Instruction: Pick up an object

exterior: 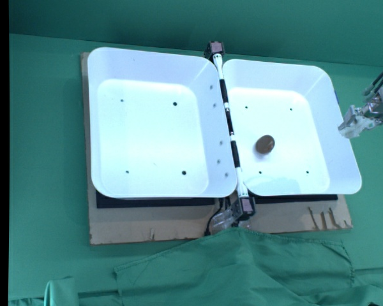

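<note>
A small round brown object (264,144) lies on the floor of the right bin (335,126), a little left of its middle. My gripper (351,125) hangs at the view's right edge, just outside the right bin's right rim and well to the right of the brown object. It is small and pale against the green, and nothing shows between its fingers.
The left bin (115,75) stands beside the right one, with a black-and-white rod (228,116) along the seam between them. Both rest on a cardboard sheet (127,228). Green cloth (242,266) is bunched at the front.
</note>
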You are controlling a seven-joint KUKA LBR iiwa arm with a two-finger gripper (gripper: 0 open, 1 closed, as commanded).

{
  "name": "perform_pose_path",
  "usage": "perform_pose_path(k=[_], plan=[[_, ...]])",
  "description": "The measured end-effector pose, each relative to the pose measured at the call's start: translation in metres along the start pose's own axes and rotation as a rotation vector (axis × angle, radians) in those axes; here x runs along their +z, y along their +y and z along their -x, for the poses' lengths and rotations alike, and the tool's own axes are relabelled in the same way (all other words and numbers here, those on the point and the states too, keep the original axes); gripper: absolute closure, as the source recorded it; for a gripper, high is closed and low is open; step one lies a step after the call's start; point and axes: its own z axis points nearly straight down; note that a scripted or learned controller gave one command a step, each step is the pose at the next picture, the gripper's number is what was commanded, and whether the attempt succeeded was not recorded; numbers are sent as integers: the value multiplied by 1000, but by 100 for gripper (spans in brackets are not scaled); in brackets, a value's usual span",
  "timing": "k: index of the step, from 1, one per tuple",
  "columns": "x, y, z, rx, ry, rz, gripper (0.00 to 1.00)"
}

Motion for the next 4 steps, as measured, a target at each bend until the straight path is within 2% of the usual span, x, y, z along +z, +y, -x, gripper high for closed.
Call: perform_pose_path(k=[1,2,3,4], plan=[[-32,0,-9,0,1,-1,100],[-24,0,-15,2,2,-6,100],[-23,11,-41,0,2,-5,100],[-24,-1,-55,1,3,-7,100]])
